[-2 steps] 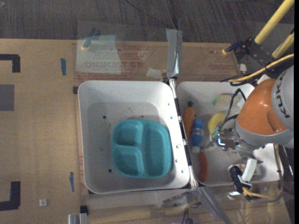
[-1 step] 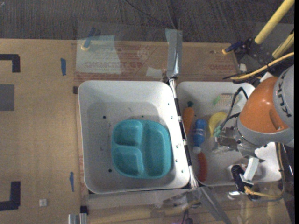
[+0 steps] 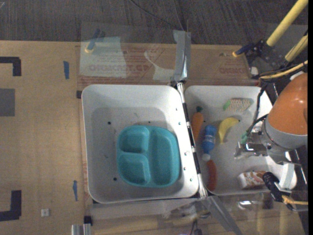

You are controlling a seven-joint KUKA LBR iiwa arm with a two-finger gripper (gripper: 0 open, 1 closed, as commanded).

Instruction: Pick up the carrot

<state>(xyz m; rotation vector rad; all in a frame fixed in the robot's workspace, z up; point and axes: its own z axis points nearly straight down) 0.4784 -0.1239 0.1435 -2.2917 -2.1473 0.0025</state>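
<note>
Hovering at the right bin's (image 3: 221, 192) right side, the gripper (image 3: 246, 147), its state untellable, must next cross left to the untouched carrot (image 3: 196, 125) by the divider.

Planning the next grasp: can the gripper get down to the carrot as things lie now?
Probably yes. The carrot lies uncovered along the right bin's left wall, the gripper above the same bin. The wall and the blue bottle close beside it leave little room.
</note>
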